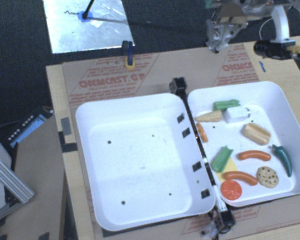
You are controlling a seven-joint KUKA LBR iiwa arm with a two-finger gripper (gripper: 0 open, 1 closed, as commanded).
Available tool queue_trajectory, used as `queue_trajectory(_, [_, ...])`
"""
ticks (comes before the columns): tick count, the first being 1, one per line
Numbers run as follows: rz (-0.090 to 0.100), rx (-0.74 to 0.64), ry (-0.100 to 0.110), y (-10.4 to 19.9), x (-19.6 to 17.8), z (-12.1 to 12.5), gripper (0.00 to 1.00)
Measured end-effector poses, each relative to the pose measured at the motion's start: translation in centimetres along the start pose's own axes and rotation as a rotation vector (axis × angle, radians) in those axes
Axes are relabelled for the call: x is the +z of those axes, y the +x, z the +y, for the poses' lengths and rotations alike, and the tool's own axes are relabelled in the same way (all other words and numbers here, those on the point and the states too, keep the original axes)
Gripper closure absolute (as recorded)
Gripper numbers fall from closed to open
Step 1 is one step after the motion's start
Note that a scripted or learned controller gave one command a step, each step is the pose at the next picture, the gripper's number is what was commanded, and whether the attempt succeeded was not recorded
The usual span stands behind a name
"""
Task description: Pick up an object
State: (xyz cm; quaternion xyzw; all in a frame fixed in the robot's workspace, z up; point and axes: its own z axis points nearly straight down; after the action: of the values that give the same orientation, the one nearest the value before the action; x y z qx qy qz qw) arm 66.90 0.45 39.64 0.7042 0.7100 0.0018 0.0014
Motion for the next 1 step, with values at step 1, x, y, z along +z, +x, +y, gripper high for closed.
queue_trajectory(1, [0.001, 0.0, 0.001, 4.22, -0.87, 0.02, 1.0])
